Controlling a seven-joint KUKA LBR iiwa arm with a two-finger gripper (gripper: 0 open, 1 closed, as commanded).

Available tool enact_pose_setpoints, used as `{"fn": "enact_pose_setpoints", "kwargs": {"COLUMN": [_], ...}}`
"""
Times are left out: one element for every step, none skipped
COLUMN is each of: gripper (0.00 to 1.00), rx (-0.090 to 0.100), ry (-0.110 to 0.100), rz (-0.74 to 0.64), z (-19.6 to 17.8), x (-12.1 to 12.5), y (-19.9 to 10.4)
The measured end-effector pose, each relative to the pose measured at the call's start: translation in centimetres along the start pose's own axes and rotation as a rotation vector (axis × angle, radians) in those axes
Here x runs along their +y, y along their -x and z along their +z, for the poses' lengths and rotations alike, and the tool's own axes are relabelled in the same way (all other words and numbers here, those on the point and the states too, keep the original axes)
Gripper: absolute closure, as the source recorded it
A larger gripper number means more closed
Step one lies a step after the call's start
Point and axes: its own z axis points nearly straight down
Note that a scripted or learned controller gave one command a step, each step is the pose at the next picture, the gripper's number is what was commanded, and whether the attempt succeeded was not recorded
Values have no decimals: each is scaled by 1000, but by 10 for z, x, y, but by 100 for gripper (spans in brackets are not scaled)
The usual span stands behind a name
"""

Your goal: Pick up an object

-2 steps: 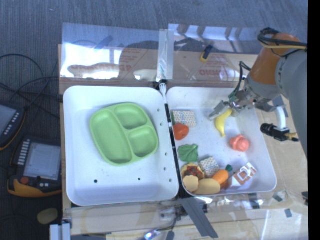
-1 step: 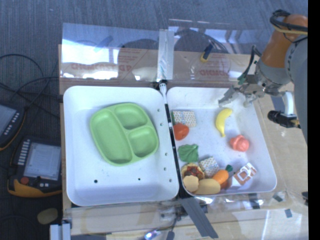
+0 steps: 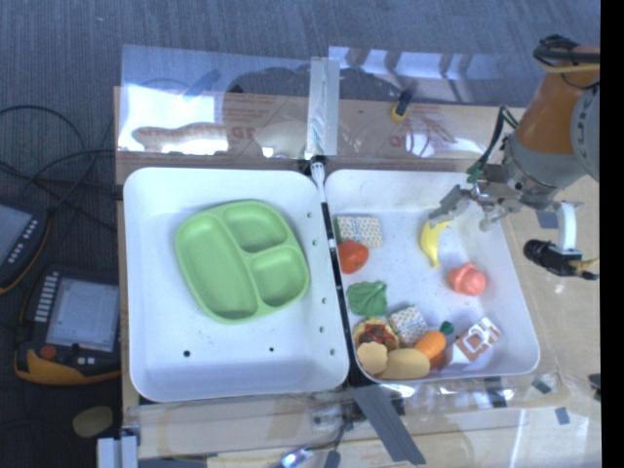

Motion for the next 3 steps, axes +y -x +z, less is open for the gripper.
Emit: {"fn": "enact_pose_setpoints", "kwargs": {"gripper": [0, 100, 100], "rx": [1, 0, -2], "ry": [3, -4, -1], "rz": [-48, -50, 173], "z": [69, 63, -42], "x": [25, 24, -19], "y": [1, 0, -76]}}
